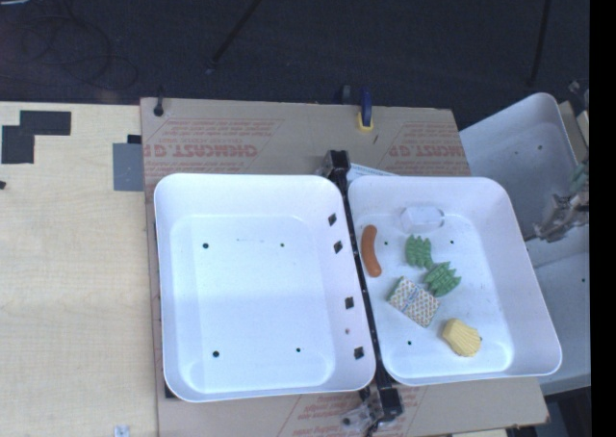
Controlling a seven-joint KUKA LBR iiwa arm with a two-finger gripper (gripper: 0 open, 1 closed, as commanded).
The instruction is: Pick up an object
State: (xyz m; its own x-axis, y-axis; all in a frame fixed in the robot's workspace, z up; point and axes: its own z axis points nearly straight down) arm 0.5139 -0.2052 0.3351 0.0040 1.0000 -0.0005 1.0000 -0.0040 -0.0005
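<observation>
**Gripper off to the right, pickings waiting in the right bin**

What looks like the gripper (564, 214) sits at the far right of the scene, just beyond the outer wall of the right bin (535, 302) and over a pale grey plate (520, 141). It is too small and blurred to tell whether it is released or clenched, and nothing can be seen held in it. My guess is that it is parked clear of the bins so the camera gets a clean look before a try.

Everything worth picking lies in that right bin, loosely scattered and mostly apart. That should suit a two-finger grasp:
- an orange sausage-shaped piece (371, 250) close to the left wall
- two green leafy pieces (418, 251) (443, 279) near the middle
- a checked square pad (415, 301) tilted just nearer
- a yellow lump (461, 337) nearest of all
- a faint clear item (423, 218) toward the far wall

The left bin (250, 196) sits touching the right one, probably to receive drops. Black clips (338, 161) run along the join, likely to stop the bins sliding.

Both bins rest on a cardboard sheet (241, 141), pinned at its far edge by a blue-handled clamp (365, 113). The sheet carries red print, upside down from here, and I cannot read it with any confidence.
</observation>
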